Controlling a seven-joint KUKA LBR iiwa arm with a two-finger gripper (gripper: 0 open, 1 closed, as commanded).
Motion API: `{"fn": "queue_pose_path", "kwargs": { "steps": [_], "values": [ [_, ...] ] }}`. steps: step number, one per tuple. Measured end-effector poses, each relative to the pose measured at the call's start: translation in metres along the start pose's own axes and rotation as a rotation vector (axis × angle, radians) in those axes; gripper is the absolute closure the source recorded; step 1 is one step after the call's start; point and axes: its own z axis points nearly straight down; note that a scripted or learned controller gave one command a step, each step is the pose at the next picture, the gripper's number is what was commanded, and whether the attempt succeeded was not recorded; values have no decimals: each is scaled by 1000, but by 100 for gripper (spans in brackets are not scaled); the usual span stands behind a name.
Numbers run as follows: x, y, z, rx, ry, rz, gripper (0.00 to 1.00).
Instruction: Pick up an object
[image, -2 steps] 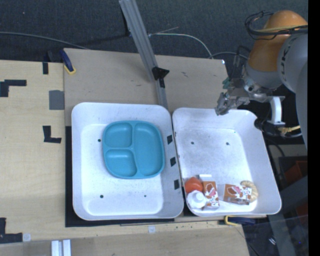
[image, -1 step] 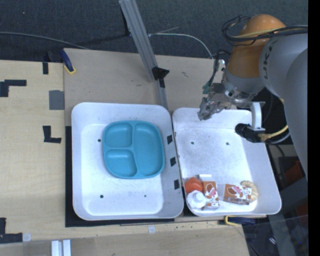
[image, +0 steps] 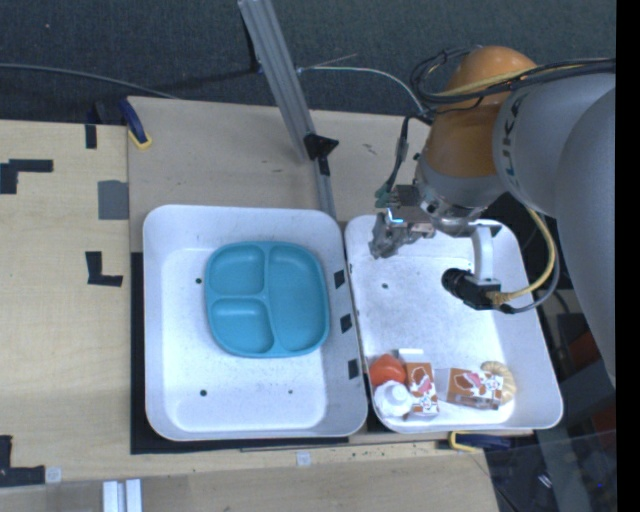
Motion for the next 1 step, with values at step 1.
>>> {"fn": "queue_pose_path", "kwargs": {
  "steps": [1],
  "values": [
    [50, -13, 7, 0, 0, -1, 100]
  ]
}}
